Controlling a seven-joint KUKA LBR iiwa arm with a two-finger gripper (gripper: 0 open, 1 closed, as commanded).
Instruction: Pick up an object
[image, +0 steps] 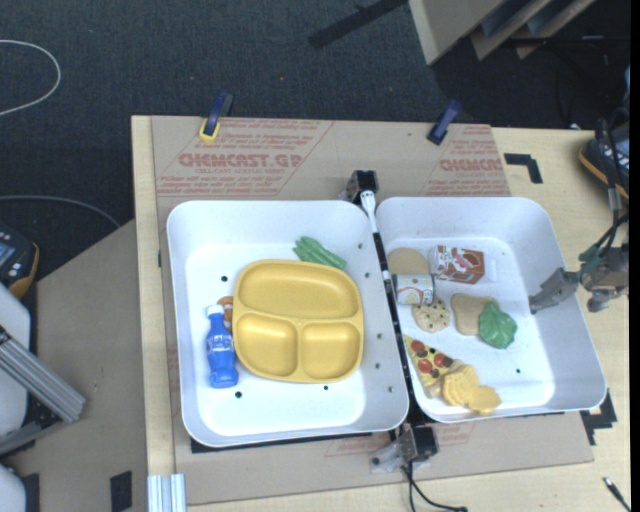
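The right bin (530, 225) holds several toy foods. Among them are a brown and white packet (458, 264), a tan round piece (405, 263), a small white can (411, 295) and a chocolate-chip cookie (431, 317). A tan bread piece (467, 313) lies there too, with a green leafy piece (497, 326), a pizza slice (428, 358) and a yellow crinkled piece (470, 390). My gripper (575, 285) hangs over the bin's right rim, to the right of the green leafy piece and apart from it. Nothing shows in its grasp.
The left bin (195, 235) carries a yellow divided plate (298, 320), a blue bottle (220, 348) by the plate's left side and a green vegetable piece (320, 252) behind it. Clamps sit at the board's back edge. Cables and dark floor surround the bench.
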